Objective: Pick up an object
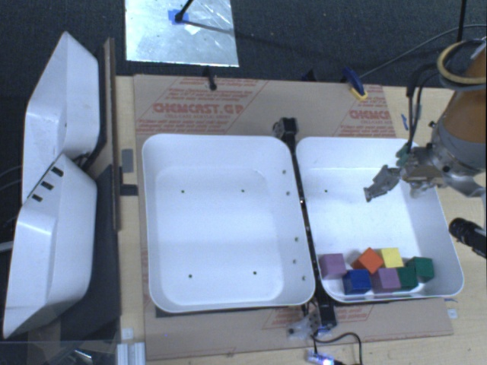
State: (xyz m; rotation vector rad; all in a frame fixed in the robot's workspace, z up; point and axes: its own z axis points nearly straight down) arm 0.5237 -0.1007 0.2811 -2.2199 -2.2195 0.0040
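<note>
Grey metal and an orange band mark the arm reaching in from the right, its pincer (378, 188) hanging over the upper part of the right shallow white plastic bin (335, 158), tilted down and leftward; whether it is clenched or released cannot be told. Well below the pincer, by that bin's near wall, lies a cluster of small coloured cubes (377, 271): purple, blue, orange, yellow, green.

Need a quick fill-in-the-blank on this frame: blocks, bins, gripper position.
1. All the blocks lie in the ____ bin.
2. The yellow block touches the ____ block on its left.
3. The gripper hovers over the right bin, holding ____.
4. The blue block lies against the bin's ____ wall.

Missing words: right; orange; nothing; near
</note>
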